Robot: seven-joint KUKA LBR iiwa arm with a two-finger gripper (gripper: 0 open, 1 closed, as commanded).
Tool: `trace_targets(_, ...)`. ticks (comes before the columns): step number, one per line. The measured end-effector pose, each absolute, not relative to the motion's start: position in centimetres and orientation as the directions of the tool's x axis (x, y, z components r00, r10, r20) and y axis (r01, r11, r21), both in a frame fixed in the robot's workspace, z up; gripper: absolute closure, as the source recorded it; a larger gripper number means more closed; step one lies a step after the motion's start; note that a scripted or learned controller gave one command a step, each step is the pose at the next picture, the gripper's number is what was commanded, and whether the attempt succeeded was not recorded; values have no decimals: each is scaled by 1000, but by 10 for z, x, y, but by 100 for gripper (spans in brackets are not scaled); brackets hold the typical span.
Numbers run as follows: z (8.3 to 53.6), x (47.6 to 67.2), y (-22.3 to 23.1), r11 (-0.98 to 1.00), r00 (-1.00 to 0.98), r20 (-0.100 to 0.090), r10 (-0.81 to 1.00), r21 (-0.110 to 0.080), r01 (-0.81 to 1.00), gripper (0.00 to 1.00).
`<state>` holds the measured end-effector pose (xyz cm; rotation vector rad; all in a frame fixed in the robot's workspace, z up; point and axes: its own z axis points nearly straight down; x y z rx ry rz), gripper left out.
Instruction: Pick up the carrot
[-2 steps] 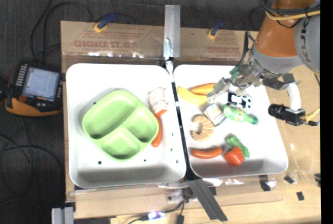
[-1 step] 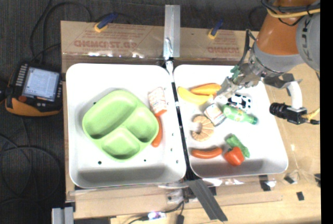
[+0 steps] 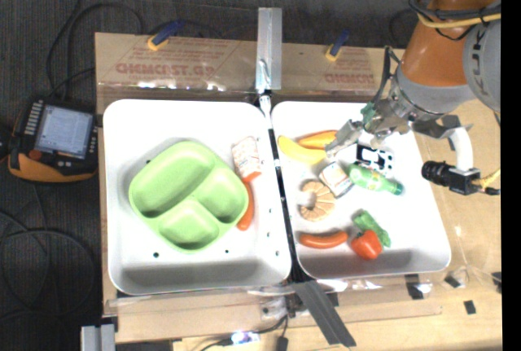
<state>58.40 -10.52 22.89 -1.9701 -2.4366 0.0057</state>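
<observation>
Hovering right of the green divided plate (image 3: 189, 193) — gripper (image 3: 358, 132), fingers spread, nothing between them. Carrot (image 3: 247, 203) leans against that plate's right edge — likely light, stiff, smooth; take it mid-length across its 1 narrow axis.
</observation>
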Motion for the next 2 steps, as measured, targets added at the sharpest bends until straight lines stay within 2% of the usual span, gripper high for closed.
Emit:
trace_targets(1, 193, 668, -113, 131, -131, 0, 991, -5, 991, 0)
trace_targets(2, 95, 657, -123, 280, -280, -1, 960, -1, 960, 0)
